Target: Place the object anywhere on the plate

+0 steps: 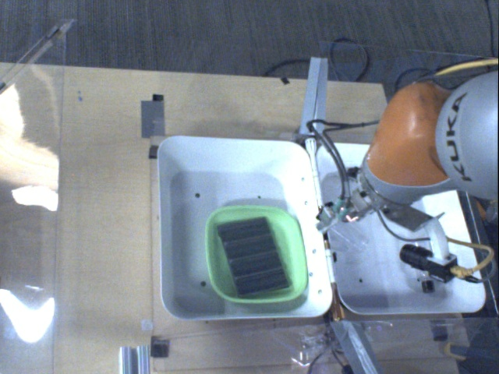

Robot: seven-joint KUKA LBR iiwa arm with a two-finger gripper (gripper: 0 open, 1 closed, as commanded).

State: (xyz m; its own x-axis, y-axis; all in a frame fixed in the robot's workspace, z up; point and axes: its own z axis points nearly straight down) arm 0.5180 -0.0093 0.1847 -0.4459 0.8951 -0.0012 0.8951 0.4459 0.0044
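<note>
The dark ridged object (251,255) already lies on the green plate (292,236) in the left bin (179,209); the hand (337,213) sits over the right bin (390,287), and whether it grips anything I cannot tell; the placing looks done, so next comes pulling the arm (425,135) clear.

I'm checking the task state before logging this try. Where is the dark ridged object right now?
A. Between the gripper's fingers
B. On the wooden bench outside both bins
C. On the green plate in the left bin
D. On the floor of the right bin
C: the dark ridged object lies flat on the green plate, which sits in the left bin.
</note>
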